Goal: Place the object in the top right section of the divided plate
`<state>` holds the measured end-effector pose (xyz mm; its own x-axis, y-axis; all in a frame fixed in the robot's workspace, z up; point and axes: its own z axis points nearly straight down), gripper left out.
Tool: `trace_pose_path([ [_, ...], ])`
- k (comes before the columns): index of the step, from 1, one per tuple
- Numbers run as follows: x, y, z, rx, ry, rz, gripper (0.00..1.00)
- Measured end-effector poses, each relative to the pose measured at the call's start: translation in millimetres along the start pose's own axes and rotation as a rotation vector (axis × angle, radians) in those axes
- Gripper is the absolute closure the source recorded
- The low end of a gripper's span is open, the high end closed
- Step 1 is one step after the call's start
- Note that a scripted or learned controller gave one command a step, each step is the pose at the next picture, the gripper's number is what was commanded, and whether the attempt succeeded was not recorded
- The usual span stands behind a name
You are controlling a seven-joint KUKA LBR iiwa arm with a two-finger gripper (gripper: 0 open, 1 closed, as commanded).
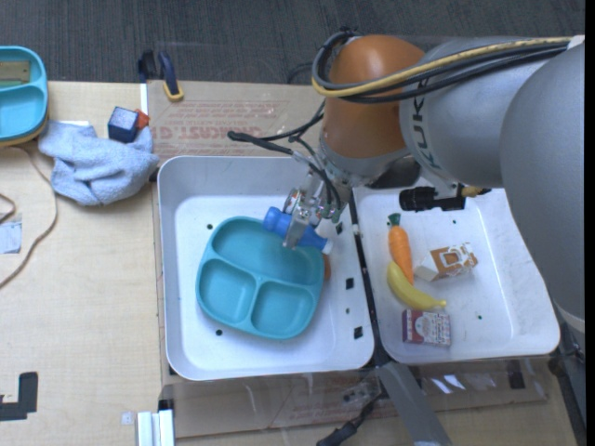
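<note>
A turquoise divided plate (260, 286) lies in the left bin (186, 342), with one large section at its top and two smaller ones below. My gripper (299, 230) hangs over the plate's top right edge, fingers pointing down. A blue object (279, 220) with a white part sits between the fingers, partly hidden by them. It rests at or just above the plate's upper right rim; I cannot tell if it touches.
The right bin (521, 333) holds a toy carrot (399, 244), a banana (412, 291), a small orange-and-white carton (451, 260) and a red-and-white box (427, 327). A grey cloth (98, 163), a blue cube (123, 123) and another teal tray (20, 91) lie on the bench at left.
</note>
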<state>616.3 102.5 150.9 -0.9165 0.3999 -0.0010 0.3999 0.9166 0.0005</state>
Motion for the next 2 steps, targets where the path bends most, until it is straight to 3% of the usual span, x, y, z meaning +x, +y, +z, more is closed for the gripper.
trace_pose_path([
  [1, 27, 24, -40, -0.001, -0.001, -0.29, 1.0],
  [2, 27, 82, -45, -0.001, -0.002, -0.445, 1.0],
])
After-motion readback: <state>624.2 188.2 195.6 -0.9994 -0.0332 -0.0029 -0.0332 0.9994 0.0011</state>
